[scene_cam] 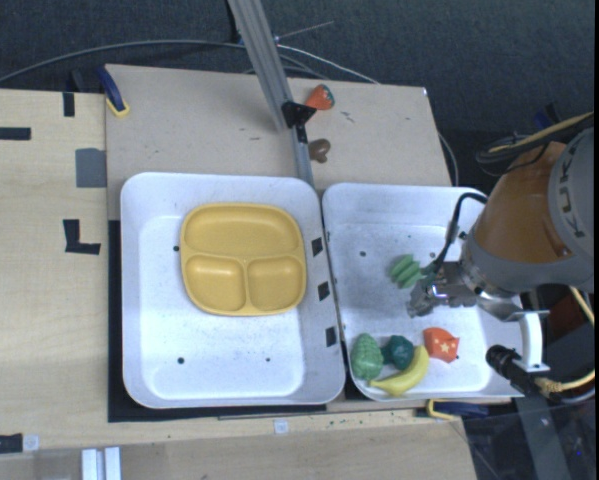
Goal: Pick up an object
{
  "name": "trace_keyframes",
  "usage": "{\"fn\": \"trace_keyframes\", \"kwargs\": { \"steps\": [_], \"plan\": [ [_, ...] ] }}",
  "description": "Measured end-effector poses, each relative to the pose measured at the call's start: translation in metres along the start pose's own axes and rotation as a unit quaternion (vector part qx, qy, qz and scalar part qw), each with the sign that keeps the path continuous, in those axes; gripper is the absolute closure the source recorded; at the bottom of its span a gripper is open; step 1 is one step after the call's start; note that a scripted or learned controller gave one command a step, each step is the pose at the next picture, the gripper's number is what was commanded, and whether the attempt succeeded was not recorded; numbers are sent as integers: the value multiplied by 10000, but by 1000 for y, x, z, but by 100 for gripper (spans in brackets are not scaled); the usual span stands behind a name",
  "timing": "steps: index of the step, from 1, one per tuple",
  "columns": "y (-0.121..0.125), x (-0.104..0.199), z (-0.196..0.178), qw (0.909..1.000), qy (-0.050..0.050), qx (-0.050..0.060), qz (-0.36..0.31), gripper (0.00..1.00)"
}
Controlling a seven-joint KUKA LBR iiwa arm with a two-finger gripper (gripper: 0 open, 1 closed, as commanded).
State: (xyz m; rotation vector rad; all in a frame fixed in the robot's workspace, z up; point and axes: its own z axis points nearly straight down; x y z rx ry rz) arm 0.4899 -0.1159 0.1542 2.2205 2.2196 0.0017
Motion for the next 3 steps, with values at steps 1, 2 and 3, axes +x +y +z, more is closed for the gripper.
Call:
{"fn": "trace_keyframes", "kwargs": {
  "steps": [1,2,3],
  "plan": [
    [4,10,-51,10000,2,-6,-17,100],
    [5,11,-80,10000,2,2,-11,100],
    [29,56,-81,10000,11,13,-36,100]
  ]
}}
